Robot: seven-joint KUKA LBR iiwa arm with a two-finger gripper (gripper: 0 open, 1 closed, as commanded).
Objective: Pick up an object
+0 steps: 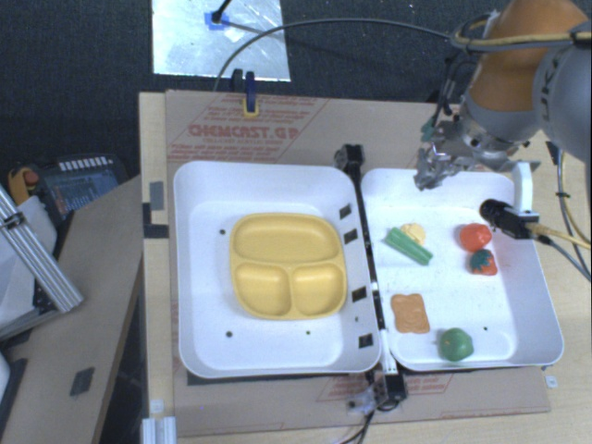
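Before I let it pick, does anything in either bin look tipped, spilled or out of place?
Nothing stands out. The yellow tray sits flat in the left bin; the toy foods lie apart in the right bin, and the gripper hangs over its far edge.

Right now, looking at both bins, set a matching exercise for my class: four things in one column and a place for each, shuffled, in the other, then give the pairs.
Things
1. yellow tray
2. green ball
3. red tomato
4. gripper

Places
A. near front edge of the right bin
B. over the back edge of the right bin
C. middle of the left bin
D. right side of the right bin, just behind a smaller red and green piece

Pairs: 1-C, 2-A, 3-D, 4-B
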